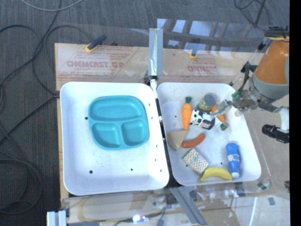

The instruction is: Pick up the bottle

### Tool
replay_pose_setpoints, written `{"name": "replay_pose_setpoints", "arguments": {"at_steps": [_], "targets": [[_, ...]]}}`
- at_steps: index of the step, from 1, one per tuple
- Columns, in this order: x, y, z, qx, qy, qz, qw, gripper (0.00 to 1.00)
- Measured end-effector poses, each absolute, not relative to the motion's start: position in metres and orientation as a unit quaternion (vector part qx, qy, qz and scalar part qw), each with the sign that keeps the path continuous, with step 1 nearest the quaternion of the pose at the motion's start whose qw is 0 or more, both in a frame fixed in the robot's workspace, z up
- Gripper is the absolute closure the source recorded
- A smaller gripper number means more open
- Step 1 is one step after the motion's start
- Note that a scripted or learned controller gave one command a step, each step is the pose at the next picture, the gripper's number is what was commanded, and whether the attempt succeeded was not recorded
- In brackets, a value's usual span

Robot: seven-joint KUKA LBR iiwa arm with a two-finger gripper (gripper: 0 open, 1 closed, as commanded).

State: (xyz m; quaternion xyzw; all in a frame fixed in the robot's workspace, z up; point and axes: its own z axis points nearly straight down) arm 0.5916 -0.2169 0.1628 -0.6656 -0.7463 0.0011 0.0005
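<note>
Nearby, banana [216,174] beside bottle [233,159]

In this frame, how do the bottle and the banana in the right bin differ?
The bottle is blue with a white band; the banana is yellow. The bottle is straight and lies pointing up and down the picture by the bin's right wall; the banana is curved and lies crosswise along the near edge. The bottle looks thicker than the banana. Both lie flat in the right bin, almost touching at the near right corner, away from the gripper.

tray [118,122] in L bin [75,173] | bottle [232,159] in R bin [251,147], banana [216,174] beside
</note>
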Motion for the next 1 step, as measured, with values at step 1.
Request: {"name": "replay_pose_setpoints", "arguments": {"at_steps": [1], "targets": [[0.5371, -0.2094, 0.0889, -0.7, -0.714, -0.0087, 0.003, 0.0]]}}
